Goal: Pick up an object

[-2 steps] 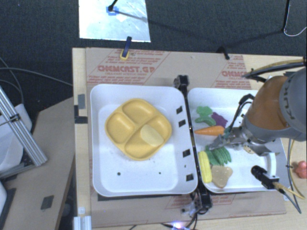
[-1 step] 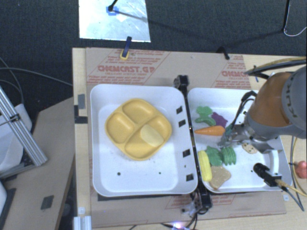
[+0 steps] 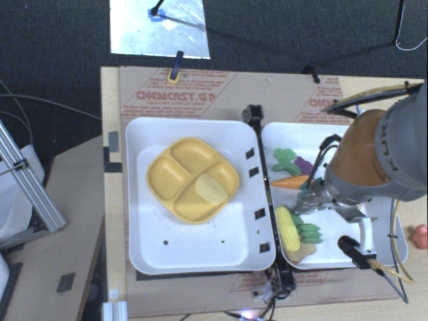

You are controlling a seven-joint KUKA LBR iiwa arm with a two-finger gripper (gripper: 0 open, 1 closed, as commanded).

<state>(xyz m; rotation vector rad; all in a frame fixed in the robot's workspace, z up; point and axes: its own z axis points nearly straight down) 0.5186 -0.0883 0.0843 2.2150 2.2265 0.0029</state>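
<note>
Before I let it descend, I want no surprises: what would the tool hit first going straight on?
Probably the corn cob just below the tool, though depth is unclear from this slanted view.

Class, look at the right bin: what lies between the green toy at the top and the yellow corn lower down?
In the camera view, an orange carrot lies between the green toy and the corn.

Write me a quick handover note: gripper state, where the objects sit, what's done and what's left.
Gripper: low over the right bin; I can't tell whether it is gripping anything.
Right bin: carrot, green toy with a purple piece beside it, corn, green pod.
Left bin: yellow sectioned plate.
Done: arm is at the toy pile.
Left: no object is visibly lifted yet; grasp one and raise it.
</note>
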